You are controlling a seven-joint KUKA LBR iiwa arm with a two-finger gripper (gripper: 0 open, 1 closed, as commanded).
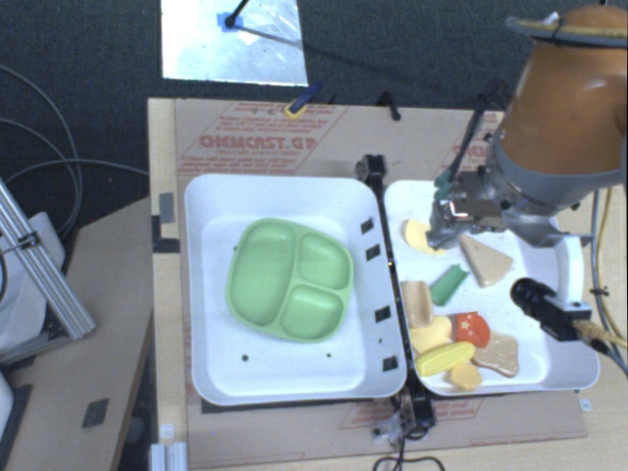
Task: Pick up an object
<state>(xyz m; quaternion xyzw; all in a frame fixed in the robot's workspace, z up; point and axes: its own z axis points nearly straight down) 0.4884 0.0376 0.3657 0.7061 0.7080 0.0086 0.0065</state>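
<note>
The pincer [444,214] is hanging over the yellow toy piece [418,235] in the right bin [574,361]; whether it is open or closed, I cannot tell. Nothing looks lifted, so the pick is not yet done.

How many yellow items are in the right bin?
3, perhaps more under the arm: a yellow piece by the gripper, another lower down, and the corn near the front wall.
</note>
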